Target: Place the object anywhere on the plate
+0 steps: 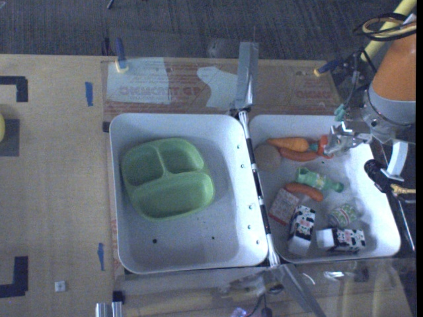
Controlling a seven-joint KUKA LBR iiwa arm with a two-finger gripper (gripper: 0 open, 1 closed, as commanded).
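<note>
Silver two-finger gripper [338,140], finger state indiscernible, beside orange plastic carrots [291,145] in crowded right white bin [390,240]; risk: neighbouring toys jostled, grasp missing, green compartmented plate [168,177] left unfilled.

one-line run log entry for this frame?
stage: pre-grasp | gripper: over right bin, by carrots | plate: left bin, nothing on it
</note>
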